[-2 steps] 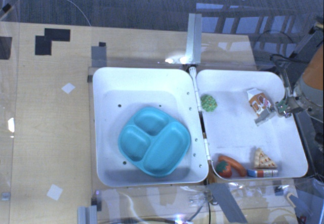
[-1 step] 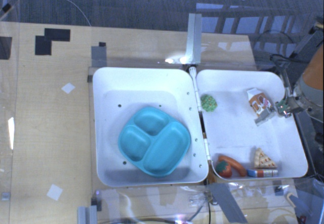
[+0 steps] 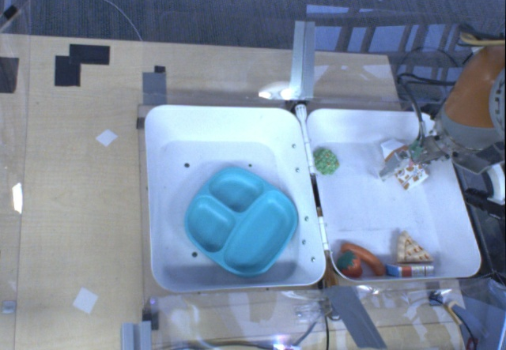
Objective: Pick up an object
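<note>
The pincer (image 3: 405,160) is hanging over the upper right part of the right bin (image 3: 371,206), reaching in from the right beneath the orange-banded arm (image 3: 474,99). Whether its fingers are apart or together cannot be told: the tip is a small blur of metal and colour. A small white patterned object (image 3: 411,175) is sitting right at the tip, touching or just below it, but the view is not showing it clearly between the fingers, so a hold cannot be claimed.

Counting what is lying about the pincer: one green knobbly ball (image 3: 325,160) is resting to its left, near the wall between the bins. Well below the pincer, along the near edge of the same bin, four things are lying in a row: one red tomato-like piece (image 3: 349,263), one orange carrot-like piece (image 3: 365,254) touching it, one tan pizza-like wedge (image 3: 410,247), and one small tube (image 3: 409,270) just beneath the wedge.

Far to the pincer's left and lower, the left bin (image 3: 170,182) is holding one blue divided plate (image 3: 241,220) with three compartments, lying flat. Two white bins in all are standing side by side on the bench (image 3: 71,206).
</note>
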Robot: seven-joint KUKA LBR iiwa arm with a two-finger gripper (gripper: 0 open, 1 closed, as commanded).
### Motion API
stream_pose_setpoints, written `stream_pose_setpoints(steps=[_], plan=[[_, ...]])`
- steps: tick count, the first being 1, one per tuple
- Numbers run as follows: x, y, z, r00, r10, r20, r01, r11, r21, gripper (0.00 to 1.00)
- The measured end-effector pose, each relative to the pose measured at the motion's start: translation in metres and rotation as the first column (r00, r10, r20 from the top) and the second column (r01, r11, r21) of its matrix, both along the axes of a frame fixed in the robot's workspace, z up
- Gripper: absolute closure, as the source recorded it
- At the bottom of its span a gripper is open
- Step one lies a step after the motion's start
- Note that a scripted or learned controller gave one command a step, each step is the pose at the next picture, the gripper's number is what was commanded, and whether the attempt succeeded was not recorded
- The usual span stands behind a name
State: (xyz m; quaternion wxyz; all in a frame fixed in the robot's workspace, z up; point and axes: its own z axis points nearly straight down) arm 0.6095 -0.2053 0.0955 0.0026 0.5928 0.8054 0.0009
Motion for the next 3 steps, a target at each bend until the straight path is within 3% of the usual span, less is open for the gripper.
stream_pose_setpoints(steps=[1, 2, 3], plan=[[0.057, 0.003, -0.009, 0.971, -0.240, -0.014, 0.240, 0.971, 0.005, 0.00], [0.061, 0.004, 0.003, 0.973, -0.229, 0.001, 0.229, 0.973, 0.002, 1.00], [0.052, 0.103, 0.086, 0.988, -0.152, -0.002, 0.152, 0.988, 0.003, 1.00]])
